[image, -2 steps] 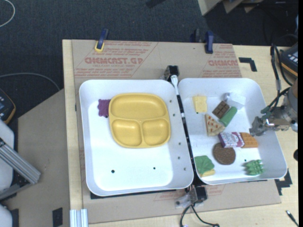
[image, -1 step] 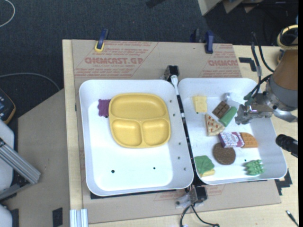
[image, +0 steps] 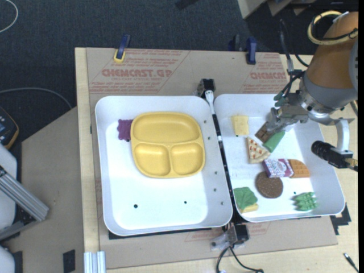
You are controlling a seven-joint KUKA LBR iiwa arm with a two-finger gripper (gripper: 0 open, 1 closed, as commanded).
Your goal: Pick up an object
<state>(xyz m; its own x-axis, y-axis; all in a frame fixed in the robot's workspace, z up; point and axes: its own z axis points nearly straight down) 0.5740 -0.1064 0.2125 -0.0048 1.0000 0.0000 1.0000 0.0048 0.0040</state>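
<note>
My gripper (image: 278, 124) hangs over the upper middle of the right bin (image: 327, 178), coming in from the right. Directly under its tip lie a small brown piece (image: 263, 133) and a green strip (image: 274, 141); whether it touches either one is hidden by the wrist. A pizza slice (image: 256, 151) lies just left of and below them. A pale yellow cheese block (image: 240, 125) sits further left. Below are a purple-and-white packet (image: 277, 168), an orange waffle (image: 299, 169) and a round brown cookie (image: 268, 186).
A green-and-yellow item (image: 245, 199) and a green leafy piece (image: 305, 201) lie near the right bin's front edge. The left bin (image: 156, 209) holds a yellow divided plate (image: 168, 143) and a purple item (image: 123, 129). A black part of the arm (image: 330, 152) juts over the right bin's right side.
</note>
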